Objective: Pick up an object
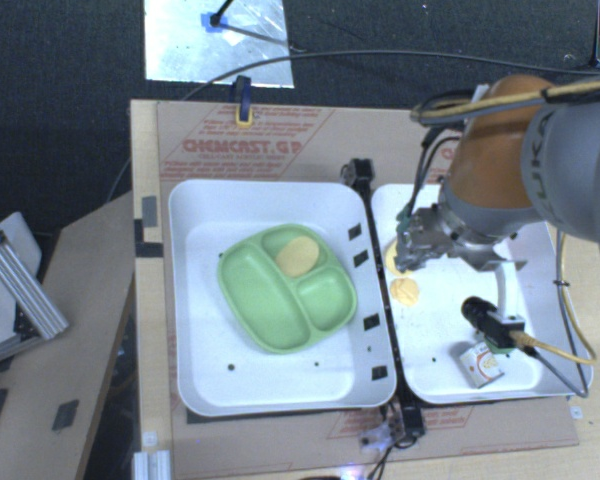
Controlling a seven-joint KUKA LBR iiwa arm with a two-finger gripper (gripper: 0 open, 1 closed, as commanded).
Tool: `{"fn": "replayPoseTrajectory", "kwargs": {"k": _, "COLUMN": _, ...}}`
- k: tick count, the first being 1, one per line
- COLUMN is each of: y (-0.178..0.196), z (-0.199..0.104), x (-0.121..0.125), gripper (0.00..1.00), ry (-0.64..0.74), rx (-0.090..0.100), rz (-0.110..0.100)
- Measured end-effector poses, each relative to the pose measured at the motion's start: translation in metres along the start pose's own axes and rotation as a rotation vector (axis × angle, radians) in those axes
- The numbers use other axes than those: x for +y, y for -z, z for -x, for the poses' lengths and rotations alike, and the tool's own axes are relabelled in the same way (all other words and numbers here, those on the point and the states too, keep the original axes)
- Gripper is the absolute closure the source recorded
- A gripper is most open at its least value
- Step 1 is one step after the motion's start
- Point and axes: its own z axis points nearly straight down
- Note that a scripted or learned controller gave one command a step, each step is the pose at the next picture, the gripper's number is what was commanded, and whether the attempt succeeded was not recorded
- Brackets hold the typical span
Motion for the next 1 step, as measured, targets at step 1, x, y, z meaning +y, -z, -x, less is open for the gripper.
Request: {"fn": "replayPoseTrajectory", "kwargs": {"k": 1, "y": 0.016, "z": -0.0524, "x": 0.0073, "gripper": 1.0, "ry": 0.0, "rx": 0.0, "rz": 0.002}}
